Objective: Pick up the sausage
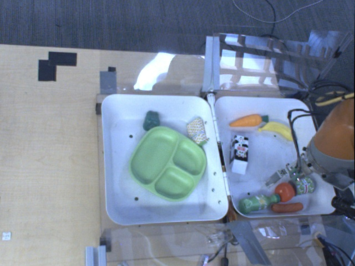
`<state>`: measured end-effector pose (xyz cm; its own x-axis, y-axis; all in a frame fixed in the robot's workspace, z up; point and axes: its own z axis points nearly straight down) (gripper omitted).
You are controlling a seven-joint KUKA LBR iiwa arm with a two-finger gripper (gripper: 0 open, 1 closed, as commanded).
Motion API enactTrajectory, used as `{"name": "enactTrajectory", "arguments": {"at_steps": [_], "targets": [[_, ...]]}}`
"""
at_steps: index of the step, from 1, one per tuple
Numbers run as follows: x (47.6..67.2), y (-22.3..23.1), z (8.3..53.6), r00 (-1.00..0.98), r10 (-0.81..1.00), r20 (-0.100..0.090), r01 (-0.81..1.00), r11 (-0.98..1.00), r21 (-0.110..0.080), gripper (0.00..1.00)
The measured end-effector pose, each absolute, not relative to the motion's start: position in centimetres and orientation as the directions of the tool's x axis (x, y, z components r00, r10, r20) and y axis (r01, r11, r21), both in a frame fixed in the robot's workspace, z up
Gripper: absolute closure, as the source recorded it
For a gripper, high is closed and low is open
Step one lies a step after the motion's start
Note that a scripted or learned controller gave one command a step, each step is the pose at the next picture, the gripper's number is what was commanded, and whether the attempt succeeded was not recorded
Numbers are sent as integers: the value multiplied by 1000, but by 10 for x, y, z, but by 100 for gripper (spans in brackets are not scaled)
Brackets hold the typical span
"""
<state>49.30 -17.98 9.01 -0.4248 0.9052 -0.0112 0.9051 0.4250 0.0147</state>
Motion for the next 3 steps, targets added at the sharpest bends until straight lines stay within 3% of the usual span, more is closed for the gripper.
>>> {"name": "enactTrajectory", "arguments": {"at_steps": [1, 2, 3], "targets": [[495, -179, 102, -427, 904, -12, 904, 427, 18, 100], [495, -179, 102, -426, 905, -12, 905, 426, 18, 0], [491, -175, 90, -452, 892, -12, 892, 452, 12, 0]]}}
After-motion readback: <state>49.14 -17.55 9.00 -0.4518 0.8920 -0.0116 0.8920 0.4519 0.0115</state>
